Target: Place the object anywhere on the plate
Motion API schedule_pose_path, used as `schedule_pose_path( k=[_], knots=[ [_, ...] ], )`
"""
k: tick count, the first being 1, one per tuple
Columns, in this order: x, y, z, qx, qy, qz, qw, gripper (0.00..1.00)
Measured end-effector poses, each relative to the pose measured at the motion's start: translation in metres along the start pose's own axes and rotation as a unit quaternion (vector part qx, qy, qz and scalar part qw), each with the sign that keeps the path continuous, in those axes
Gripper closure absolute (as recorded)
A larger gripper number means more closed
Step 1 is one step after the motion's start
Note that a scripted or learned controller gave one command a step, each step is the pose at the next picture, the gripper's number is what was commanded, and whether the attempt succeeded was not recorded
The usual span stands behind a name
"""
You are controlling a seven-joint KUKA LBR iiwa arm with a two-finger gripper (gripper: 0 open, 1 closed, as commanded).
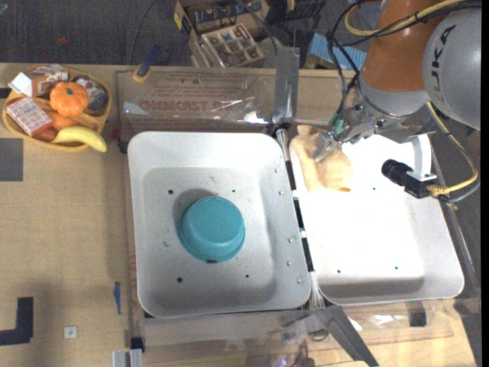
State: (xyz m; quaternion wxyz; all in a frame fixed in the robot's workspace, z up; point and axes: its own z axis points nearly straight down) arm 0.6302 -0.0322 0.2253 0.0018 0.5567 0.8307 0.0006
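Pincer over the pale object in the right bin's far left corner.

Camera view: the pincer [330, 140] hangs at the top of a pale, tan, lumpy object [330, 170] lying against the right bin [397, 251]'s left wall; whether its fingers are open or closed I cannot tell. The teal plate [212, 228] sits alone in the middle of the left bin [153, 159]. A basket of toy fruit [53, 113] rests on the counter [53, 235] far left.

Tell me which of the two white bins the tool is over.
The right bin, the one holding the pale tan object. The tool hangs over its far left corner; the left bin holds the teal plate.
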Motion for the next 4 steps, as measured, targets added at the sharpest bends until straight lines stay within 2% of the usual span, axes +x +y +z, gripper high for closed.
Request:
schedule_pose_path(
  k=[1,2,3,4],
  knots=[
    [0.048,0.032,-0.007,-0.001,0.0,-0.199,0.9801,1.0],
    [0.085,0.057,0.001,-0.002,0.0,-0.389,0.9213,1.0],
    [0.132,0.073,-0.001,-0.003,-0.001,-0.556,0.8314,1.0],
    [0.132,0.073,-0.002,-0.003,-0.001,-0.556,0.8315,0.0]
  ],
)
